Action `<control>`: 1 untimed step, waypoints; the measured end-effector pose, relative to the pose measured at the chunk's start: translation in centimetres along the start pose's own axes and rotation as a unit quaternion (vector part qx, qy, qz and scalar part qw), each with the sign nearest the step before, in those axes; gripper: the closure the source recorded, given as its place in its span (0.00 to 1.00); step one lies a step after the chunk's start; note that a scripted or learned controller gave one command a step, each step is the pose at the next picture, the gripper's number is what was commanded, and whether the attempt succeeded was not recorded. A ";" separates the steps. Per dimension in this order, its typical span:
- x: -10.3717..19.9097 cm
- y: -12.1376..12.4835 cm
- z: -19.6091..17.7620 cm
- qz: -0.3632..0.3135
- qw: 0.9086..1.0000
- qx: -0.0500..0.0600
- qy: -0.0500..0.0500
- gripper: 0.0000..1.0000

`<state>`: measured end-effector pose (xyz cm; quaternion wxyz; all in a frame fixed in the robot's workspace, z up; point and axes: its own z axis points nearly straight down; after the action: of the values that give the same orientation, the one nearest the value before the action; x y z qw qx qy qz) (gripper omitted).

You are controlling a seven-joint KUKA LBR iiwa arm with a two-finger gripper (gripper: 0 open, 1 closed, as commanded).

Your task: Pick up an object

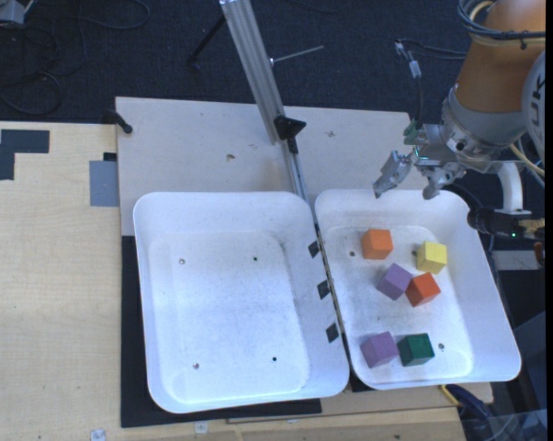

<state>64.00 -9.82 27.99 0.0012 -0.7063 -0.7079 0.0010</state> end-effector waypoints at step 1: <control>2.0 2.3 -6.1 0.000 1.000 -0.005 0.000 0.00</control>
<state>66.28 -7.80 34.09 -0.0021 -0.7063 -0.7079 -0.0021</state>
